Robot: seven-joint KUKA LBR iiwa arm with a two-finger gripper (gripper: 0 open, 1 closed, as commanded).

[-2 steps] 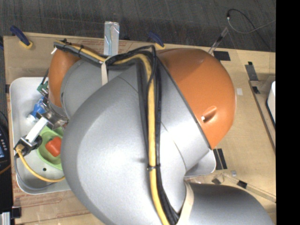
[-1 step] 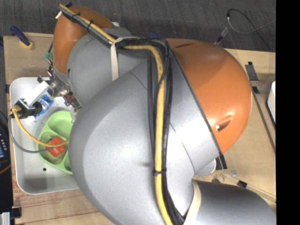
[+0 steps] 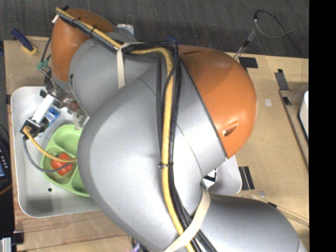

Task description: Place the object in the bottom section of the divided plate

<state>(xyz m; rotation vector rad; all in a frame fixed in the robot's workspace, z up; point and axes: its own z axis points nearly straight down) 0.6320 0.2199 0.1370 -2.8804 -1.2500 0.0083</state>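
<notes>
A green divided plate [image 3: 59, 140] lies in the left white bin [image 3: 23, 196]; the arm covers most of its right side. An orange-red object [image 3: 63, 164] rests inside the plate, in the section nearest the lower left of the view, with a raised green divider just above it. My gripper [image 3: 73, 112] hangs over the plate's upper edge, above and slightly right of the object. Its fingers are hidden among the wrist parts and the arm's bulk. Nothing can be seen held between them.
The grey and orange arm spans the middle of the view and hides most of the right bin, of which a corner [image 3: 234, 176] shows. A blue-and-yellow tool [image 3: 23, 41] lies on the bench at the top left. Bare wooden bench [image 3: 273, 140] extends to the right.
</notes>
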